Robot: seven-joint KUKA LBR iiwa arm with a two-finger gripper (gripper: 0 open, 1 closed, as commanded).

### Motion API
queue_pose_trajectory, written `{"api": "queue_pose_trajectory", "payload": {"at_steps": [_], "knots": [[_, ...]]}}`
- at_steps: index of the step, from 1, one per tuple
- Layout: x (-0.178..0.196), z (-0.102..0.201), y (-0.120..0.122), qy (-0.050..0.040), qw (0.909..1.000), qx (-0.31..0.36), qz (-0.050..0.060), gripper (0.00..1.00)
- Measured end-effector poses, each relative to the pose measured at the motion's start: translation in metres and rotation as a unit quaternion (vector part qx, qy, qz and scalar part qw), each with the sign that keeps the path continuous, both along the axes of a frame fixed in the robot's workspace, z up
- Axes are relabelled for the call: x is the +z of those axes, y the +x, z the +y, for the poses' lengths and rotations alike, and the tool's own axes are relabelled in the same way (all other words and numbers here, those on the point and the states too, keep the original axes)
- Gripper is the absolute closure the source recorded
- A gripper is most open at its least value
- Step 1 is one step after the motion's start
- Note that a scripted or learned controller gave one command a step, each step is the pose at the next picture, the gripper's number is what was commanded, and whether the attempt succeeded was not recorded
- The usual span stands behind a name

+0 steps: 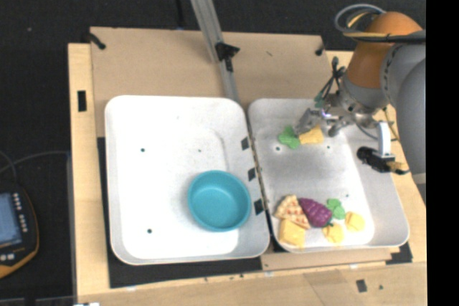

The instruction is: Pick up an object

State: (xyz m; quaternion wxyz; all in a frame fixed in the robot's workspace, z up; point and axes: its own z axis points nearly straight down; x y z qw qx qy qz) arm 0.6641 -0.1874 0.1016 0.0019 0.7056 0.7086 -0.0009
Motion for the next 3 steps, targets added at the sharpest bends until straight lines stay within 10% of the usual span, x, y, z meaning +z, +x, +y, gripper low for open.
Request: {"api": "queue_pose_trajectory", "payload": {"at_steps": [1, 3], "knots": [[0.016, -0.002, 0.003, -0.0026, 1.0, 0.001, -0.006, 1.0], [0.127, 0.005, 0.004, 0.0011, 1.0, 0.0, -0.004, 1.0]]}}
